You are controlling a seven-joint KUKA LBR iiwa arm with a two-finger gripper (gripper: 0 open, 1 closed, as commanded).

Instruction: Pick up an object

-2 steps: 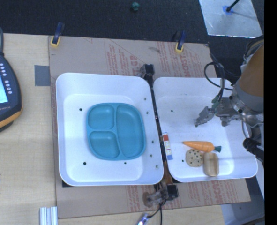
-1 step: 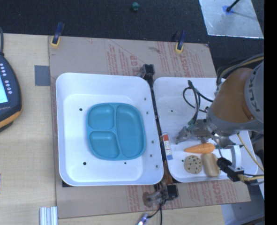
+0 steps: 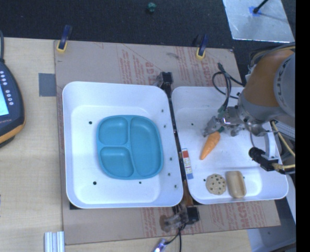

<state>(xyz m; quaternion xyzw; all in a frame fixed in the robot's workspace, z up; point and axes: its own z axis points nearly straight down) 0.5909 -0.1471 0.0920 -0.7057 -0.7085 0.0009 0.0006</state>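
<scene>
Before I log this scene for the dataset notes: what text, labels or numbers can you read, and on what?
Nothing reads legibly.
Cardboard sheet: red printed lettering, too blurred to read.
Label strip between the bins: red and white marks, too small.
Handheld pendant: lit screen and buttons, nothing legible.

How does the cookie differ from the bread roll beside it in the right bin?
The cookie is round and flat with dark specks; the bread roll is oblong, plain and looks thicker. The cookie is pale beige, the bread roll a deeper tan. The cookie lies nearer the left bin, the roll farther. Both rest near the front edge of the right bin, close together.
</scene>
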